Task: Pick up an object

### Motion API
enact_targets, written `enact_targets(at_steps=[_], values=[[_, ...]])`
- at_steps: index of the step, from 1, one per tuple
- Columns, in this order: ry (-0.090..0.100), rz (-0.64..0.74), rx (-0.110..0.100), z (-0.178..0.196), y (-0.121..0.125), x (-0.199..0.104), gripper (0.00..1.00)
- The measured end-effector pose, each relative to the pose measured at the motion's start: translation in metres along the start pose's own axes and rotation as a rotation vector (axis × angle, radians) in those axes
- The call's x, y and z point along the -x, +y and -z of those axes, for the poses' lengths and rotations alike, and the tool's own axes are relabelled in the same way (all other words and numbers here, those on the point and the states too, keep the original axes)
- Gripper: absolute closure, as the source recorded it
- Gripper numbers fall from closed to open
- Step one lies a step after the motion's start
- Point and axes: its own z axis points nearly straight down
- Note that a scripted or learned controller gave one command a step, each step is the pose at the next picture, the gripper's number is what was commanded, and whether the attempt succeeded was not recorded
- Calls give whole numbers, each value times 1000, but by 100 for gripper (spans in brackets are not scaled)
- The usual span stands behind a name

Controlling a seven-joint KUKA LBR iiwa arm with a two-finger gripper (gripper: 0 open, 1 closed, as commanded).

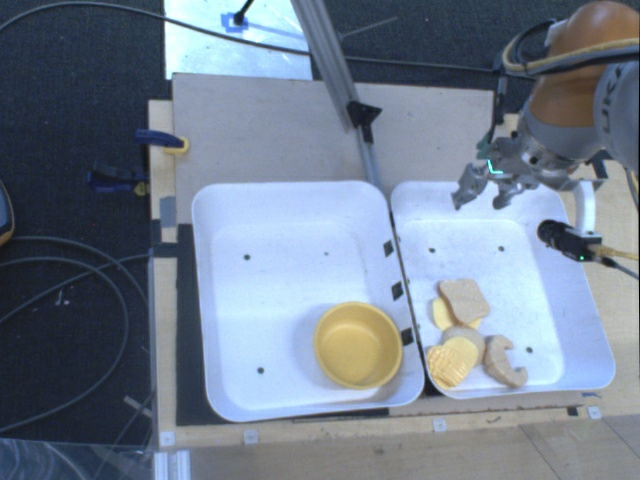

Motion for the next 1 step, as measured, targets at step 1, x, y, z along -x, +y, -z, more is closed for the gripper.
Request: enact_targets(at_steps=[1], values=[[0,0,1,1,0,0,0]])
